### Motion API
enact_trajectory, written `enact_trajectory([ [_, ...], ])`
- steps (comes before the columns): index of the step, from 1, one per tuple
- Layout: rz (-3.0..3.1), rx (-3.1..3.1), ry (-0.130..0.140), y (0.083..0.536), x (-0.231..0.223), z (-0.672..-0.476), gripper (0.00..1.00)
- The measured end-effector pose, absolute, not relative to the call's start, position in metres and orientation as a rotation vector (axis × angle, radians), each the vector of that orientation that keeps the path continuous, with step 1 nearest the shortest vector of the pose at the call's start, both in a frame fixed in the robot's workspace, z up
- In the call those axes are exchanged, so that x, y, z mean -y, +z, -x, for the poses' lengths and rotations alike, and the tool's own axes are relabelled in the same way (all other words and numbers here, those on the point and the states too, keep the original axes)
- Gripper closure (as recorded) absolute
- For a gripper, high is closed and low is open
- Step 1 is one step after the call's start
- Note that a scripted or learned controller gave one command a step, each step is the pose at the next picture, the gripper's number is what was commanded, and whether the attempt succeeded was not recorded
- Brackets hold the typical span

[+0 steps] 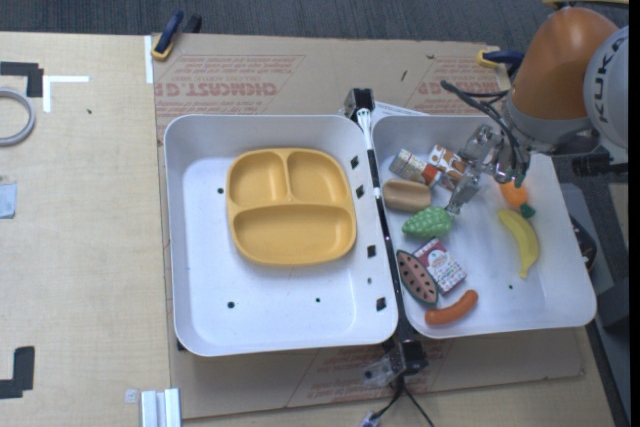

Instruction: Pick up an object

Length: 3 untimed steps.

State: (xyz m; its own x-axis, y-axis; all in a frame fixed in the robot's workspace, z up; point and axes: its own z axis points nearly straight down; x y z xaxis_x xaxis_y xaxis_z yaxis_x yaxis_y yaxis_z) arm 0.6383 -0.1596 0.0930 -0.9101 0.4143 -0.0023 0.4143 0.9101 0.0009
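From above, the grey arm with its orange band (pixel 560 55) reaches in from the right and hangs over the right-hand shallow white bin (pixel 560 300). Its metal pincer (pixel 478 170) sits low over the upper middle of that bin, close above a small red-and-white carton (pixel 443 164) and a silver-wrapped packet (pixel 408 161). Whether it touches either cannot be told, and the blur of metal parts there does not show whether the pincer's two sides stand apart or together; nothing can be made out held in it.

Below the pincer lie a tan bread-roll toy (pixel 405 196) and a green knobbly toy vegetable (pixel 428 221). Just right of it, an orange carrot toy with a green top (pixel 515 196) is partly hidden by the wrist. A yellow plastic banana (pixel 522 240) lies further down, with a small printed red-and-white box (pixel 441 266), a dark oval slice (pixel 415 277) and a red sausage toy (pixel 451 308) toward the near edge.

The left-hand white bin (pixel 200 305) holds a yellow three-compartment plastic plate (pixel 291 206). Both bins rest on a cardboard sheet (pixel 240 80) on the pale wooden surface (pixel 80 245).
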Motion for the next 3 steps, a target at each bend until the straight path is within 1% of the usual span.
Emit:
enact_trajectory([
  [1, -0.040, -3.137, 0.000, 0.093, 0.183, -0.607, 0.00],
  [2, -0.049, -3.132, 0.001, 0.104, 0.183, -0.608, 1.00],
  [3, -0.117, -3.133, 0.000, 0.262, 0.128, -0.605, 1.00],
])
